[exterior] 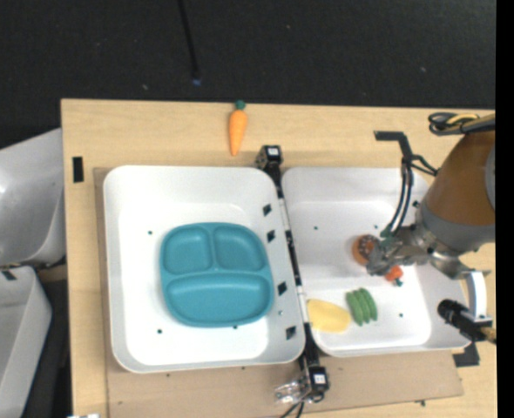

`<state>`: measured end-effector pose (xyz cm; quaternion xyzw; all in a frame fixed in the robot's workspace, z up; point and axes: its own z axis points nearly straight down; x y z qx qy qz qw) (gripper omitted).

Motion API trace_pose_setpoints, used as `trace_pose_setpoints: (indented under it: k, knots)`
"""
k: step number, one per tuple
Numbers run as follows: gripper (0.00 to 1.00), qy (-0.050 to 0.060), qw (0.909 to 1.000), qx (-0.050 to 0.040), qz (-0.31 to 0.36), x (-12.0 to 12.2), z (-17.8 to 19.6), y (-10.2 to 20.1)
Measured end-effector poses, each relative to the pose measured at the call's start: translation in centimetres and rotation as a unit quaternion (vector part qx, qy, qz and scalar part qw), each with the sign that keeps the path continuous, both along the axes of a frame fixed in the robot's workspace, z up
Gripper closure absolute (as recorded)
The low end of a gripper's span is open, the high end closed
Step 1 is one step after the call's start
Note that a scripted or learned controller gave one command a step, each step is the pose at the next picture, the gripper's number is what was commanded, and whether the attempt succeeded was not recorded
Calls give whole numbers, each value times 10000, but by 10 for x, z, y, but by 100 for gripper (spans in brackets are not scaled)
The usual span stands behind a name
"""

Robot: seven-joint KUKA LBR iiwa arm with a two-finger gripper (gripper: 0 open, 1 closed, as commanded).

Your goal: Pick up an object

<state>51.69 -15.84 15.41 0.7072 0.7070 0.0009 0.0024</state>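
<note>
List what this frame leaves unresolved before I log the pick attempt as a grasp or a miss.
- Gripper: too small and blurred in the camera view to tell finger state.
- Red-orange object: beside the gripper in the right bin; contact or grasp unclear, identity unreadable.
- Small red piece: below the gripper, too small to identify.
- Arm: cut off by the view's right side.

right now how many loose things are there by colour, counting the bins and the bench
teal: 1, the divided plate in the left bin
orange: 2, the carrot on the bench and a small round item by the tool in the right bin
yellow: 1, the yellow piece
green: 1, the green piece
total: 5
</note>
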Motion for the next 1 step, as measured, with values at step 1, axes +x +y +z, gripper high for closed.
trace_pose_setpoints:
  k: [1]
  knots:
    - [100,-13,10000,-3,14,2,50,-2]
